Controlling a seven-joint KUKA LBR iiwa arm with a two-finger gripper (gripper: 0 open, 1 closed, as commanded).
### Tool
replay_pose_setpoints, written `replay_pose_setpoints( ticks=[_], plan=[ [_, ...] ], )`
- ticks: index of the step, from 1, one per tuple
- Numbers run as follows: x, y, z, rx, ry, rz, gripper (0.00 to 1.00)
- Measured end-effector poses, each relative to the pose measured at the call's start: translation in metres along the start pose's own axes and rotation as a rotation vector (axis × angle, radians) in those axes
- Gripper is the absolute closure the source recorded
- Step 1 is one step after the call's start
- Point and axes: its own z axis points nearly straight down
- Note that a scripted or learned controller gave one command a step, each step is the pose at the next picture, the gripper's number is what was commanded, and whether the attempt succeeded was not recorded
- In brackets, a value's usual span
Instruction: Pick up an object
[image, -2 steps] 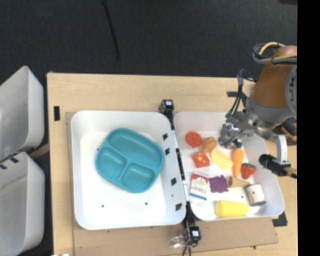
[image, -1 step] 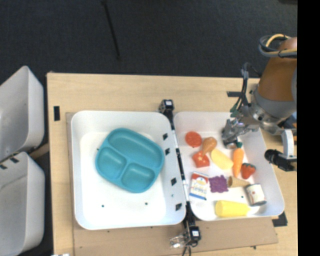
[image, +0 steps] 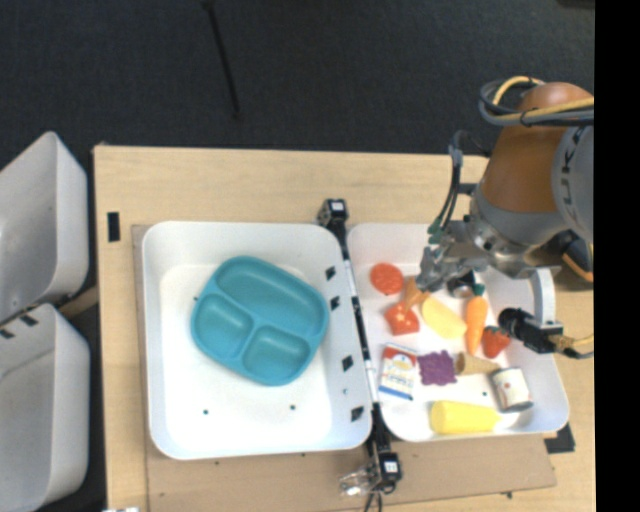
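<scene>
Reaching in from the right, the gripper (image: 437, 272) hangs low over the right bin (image: 545, 425), just above a small orange piece (image: 411, 293) beside the yellow lemon (image: 443, 319). A blue plate (image: 260, 319) sits in the left bin (image: 160, 420).

A blue divided plate (image: 260, 320) lies in the left white bin (image: 160, 400) at frame centre-left, on the wooden desk (image: 250, 185); white chairs (image: 35, 290) stand at far left.

A teal three-compartment plastic plate (image: 260, 320) lies in the left shallow white bin (image: 170, 420). The right shallow white bin (image: 545, 405) beside it holds an orange plastic carrot (image: 475, 322), a purple grape cluster (image: 436, 368) and a yellow block (image: 462, 417) nearest the front.
</scene>
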Motion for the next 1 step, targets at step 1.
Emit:
replay_pose_setpoints(
  ticks=[1],
  plan=[
    [0.041,-0.0213,-0.008,-0.001,0.001,-0.001,1.0]
  ],
)
